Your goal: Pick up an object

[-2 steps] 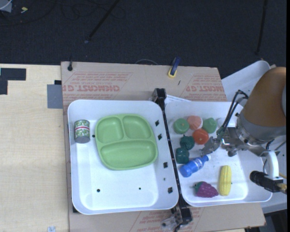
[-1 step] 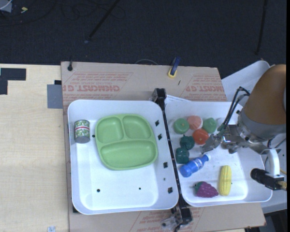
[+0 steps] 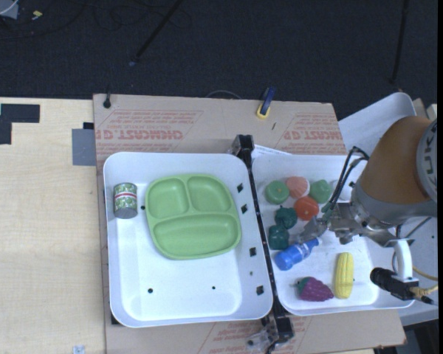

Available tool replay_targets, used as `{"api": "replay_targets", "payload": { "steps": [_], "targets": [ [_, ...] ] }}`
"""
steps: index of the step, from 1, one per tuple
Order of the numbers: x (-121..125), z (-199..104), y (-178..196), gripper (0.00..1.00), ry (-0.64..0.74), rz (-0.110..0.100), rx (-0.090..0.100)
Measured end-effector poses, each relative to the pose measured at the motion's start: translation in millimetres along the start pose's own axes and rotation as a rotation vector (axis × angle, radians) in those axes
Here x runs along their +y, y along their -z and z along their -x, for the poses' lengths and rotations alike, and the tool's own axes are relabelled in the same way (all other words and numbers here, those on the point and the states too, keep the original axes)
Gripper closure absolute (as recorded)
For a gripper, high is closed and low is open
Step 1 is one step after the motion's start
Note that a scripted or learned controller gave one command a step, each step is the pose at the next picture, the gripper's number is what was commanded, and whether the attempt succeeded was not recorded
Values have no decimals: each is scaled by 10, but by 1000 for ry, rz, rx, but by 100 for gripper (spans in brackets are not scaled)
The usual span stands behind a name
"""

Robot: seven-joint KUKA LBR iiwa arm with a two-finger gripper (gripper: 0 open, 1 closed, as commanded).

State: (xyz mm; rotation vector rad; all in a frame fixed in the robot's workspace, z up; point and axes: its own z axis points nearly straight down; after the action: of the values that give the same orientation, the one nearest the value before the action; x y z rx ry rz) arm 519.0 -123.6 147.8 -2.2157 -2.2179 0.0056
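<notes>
Fingers (image 3: 311, 234), and whether they stood wide or narrow could not be told from up there; they hung low in the right bin (image 3: 369, 295), just above the blue bottle (image 3: 294, 255). Nearest the camera lay the purple grapes (image 3: 314, 289) and the yellow corn (image 3: 343, 275), well clear of the crowd. Next came that bottle, lying on its side, the likeliest target. Beyond it sat dark green pieces (image 3: 280, 236) and a red tomato (image 3: 306, 208), packed close. A good try probably meant straddling the bottle across its narrow width, dropping squarely, and avoiding the green neighbours before closing.
</notes>
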Motion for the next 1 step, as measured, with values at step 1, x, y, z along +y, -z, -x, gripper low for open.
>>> {"api": "replay_targets", "payload": {
  "steps": [1],
  "targets": [
    [8,68,-459,0,0,11,0]
  ]
}}
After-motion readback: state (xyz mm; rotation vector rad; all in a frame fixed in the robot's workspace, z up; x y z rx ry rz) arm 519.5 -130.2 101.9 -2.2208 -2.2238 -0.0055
